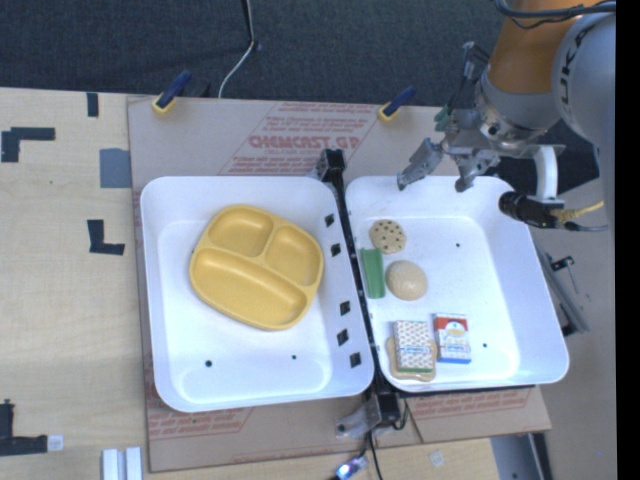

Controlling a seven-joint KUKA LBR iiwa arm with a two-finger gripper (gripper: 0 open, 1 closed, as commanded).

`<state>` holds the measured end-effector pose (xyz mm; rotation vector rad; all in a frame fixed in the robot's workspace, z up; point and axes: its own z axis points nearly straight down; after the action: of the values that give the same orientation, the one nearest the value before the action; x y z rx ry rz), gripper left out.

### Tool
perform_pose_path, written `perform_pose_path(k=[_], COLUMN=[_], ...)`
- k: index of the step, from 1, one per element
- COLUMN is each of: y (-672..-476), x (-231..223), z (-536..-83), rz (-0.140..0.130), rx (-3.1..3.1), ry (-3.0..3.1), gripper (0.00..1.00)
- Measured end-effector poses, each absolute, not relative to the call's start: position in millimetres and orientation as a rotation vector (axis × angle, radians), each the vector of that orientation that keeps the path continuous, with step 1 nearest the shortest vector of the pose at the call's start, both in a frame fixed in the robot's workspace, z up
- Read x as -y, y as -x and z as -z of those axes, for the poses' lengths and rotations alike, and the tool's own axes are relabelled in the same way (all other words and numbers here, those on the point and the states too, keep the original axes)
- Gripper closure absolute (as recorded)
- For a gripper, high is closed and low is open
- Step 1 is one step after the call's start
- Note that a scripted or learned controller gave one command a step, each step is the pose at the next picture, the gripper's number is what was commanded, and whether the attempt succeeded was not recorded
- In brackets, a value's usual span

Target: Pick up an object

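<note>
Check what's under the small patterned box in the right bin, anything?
Yes. A tan flat piece lies under the patterned box, peeking out at its left and bottom edges. The rest is covered, so I can't tell what it is. The red-and-blue box sits beside it on the right.

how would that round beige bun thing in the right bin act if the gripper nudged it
The round beige bun-shaped object looks domed and smooth, so it would probably roll or slide. It touches the green stick, which might shift too.
</note>
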<state>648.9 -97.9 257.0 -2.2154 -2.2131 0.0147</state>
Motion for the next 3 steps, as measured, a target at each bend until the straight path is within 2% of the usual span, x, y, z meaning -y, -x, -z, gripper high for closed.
perform_pose_path(k=[1,3], y=[-651.1,-637.4], x=[98,101], z=[-264,-164], rz=[-0.002,-0.009], rx=[2.223,2.218], ry=[2.220,2.218], gripper=[0.00,0.00])
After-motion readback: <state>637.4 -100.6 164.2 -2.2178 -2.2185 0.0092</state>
